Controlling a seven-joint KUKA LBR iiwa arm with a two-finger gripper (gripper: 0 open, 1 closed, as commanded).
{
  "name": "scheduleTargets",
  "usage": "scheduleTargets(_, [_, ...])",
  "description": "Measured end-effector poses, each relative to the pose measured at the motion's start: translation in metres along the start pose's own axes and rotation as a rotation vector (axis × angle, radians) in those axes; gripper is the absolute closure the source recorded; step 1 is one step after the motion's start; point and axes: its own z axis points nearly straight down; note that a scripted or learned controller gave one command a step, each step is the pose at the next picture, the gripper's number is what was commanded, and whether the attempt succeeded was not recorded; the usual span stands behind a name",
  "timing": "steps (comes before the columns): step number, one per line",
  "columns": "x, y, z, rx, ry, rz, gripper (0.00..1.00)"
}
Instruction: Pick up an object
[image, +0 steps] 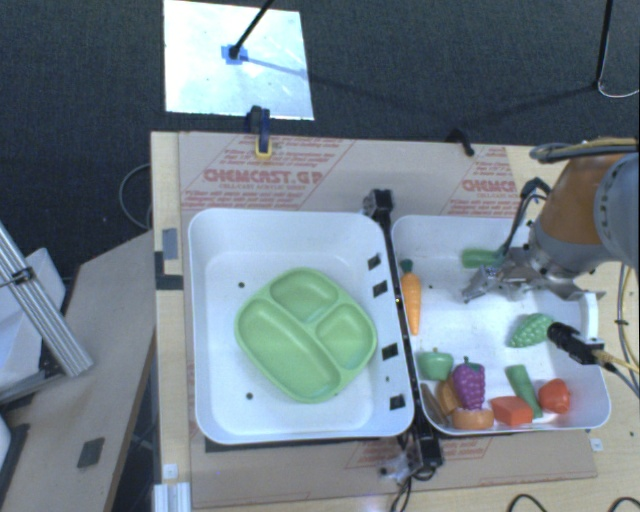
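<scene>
— Fingers (478, 290) of the gripper (485, 285) look spread apart, pinching nothing, low in the right bin (440, 235).

— Where are the toys?

— Carrot (410, 297) lies by the bin's left wall. Grapes (468, 381), tomato (555, 396) sit along the front. Green tray (305, 335) rests in the left bin (230, 240).

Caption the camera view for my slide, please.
Arm's claw hovers over the right bin of toy food; green divided plate in the left bin.
</scene>
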Motion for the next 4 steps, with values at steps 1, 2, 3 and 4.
scheduleTargets(1, [0.0,0.001,-0.012,-0.004,-0.001,0.0,1.0])
scheduleTargets(2, [-0.01,0.002,-0.063,-0.005,-0.001,0.001,1.0])
scheduleTargets(3, [-0.017,0.003,-0.108,-0.003,-0.001,0.0,1.0])
scheduleTargets(4, [-0.017,0.004,-0.143,-0.004,-0.001,-0.002,1.0])
